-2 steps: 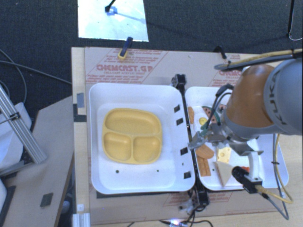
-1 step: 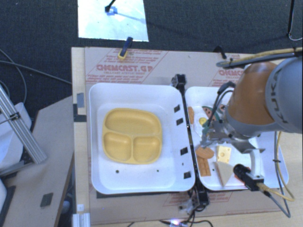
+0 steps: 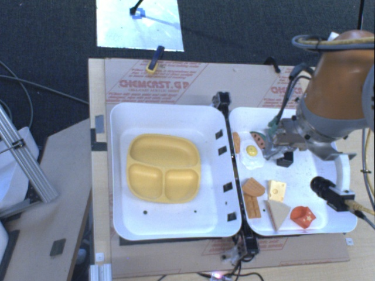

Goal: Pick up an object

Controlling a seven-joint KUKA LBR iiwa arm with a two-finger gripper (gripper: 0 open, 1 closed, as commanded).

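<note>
From here I see the arm (image 3: 337,84) reaching into the right bin (image 3: 343,171), its gripper (image 3: 276,151) low over the bin's upper-left part. Whether the fingers are spread or closed I cannot tell — the wrist hides most of them, and I see nothing clearly between them. The gripper sits just beside the fried egg (image 3: 252,154), near the bin's left wall; contact I cannot confirm. An orange sausage piece (image 3: 236,141) lies against that left wall. Along the bin's lower edge lie the waffle pieces (image 3: 253,195), a cheese square (image 3: 276,190), a pale wedge (image 3: 278,214) and a red piece (image 3: 302,216) — all apart from the gripper. The left bin (image 3: 123,215) carries a yellow divided plate (image 3: 164,167) near its middle.
</note>
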